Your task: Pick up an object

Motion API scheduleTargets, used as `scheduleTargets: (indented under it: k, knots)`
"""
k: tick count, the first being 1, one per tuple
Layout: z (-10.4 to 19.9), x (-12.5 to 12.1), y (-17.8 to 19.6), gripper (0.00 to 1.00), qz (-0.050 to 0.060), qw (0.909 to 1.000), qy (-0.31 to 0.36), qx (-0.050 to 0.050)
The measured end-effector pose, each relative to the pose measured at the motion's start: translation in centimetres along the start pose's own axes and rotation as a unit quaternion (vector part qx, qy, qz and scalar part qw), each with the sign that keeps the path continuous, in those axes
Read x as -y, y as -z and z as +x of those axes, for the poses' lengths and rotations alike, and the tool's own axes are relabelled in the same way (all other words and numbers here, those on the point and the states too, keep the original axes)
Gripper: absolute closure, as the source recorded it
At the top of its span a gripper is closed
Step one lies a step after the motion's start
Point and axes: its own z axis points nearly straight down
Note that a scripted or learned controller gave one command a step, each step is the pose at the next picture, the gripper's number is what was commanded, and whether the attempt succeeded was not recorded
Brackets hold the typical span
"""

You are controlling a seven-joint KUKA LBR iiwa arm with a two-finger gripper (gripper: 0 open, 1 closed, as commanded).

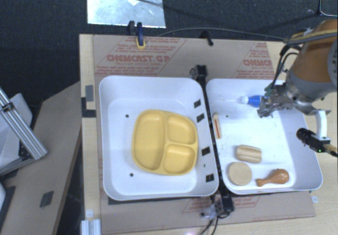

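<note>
yellow tray (165,141): far left of the hand, lying in the left bin (113,123); stiff, wide, shallow lip, so you'd get a poor pinch on it. Skip.
stick (216,125): left of and below the hand, hard against the wall between the bins; thin, no room on its left side.
blue-white thing (251,100): just left of the hand, nearly touching; looks like light smooth plastic, may slip. Take it across the narrow body. Too small to name.
hand (265,106): low over the right bin's (309,173) upper part; can't tell its spread.
bun (248,153), round disc (239,173), drumstick (273,177): below the hand, bunched; likely light toy food. Open floor lies between them and the hand.
</note>
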Motion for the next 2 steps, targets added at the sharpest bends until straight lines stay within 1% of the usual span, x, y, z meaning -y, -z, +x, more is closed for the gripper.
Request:
scheduleTargets:
  k: [1, 2]
  knots:
    - [0.9, 0.3, 5.1, 1.00, -0.001, 1.0000, 0.001, 0.000]
    - [0.9, 0.1, 9.8, 1.00, 0.000, 1.0000, 0.001, 0.000]
